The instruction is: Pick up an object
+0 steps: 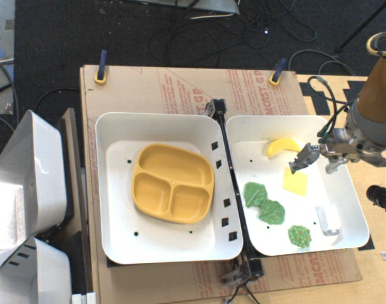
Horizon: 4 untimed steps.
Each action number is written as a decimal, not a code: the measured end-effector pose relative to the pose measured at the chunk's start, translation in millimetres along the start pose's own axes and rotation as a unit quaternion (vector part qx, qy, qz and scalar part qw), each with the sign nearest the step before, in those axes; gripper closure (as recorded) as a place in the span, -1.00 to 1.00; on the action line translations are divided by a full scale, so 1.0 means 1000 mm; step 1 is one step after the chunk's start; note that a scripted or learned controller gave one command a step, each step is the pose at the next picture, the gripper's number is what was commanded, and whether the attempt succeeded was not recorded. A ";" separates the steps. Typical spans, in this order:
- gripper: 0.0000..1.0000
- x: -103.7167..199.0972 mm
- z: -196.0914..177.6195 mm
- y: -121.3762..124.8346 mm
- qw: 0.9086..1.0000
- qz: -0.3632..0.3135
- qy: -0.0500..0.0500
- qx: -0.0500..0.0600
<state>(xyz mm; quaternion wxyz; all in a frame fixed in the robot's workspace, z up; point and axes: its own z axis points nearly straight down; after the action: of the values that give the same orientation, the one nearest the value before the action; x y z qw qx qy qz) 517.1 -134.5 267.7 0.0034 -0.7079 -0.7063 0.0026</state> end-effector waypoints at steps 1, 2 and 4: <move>-1.00 0.001 -0.004 0.002 1.000 -0.002 -0.001 -0.004; -1.00 0.001 0.058 0.009 1.000 0.000 0.000 -0.001; -1.00 -0.002 0.175 0.006 1.000 0.000 0.000 -0.002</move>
<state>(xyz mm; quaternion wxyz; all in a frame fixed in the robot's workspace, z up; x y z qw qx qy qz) 521.2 -136.0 92.8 0.0022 -0.7079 -0.7064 0.0012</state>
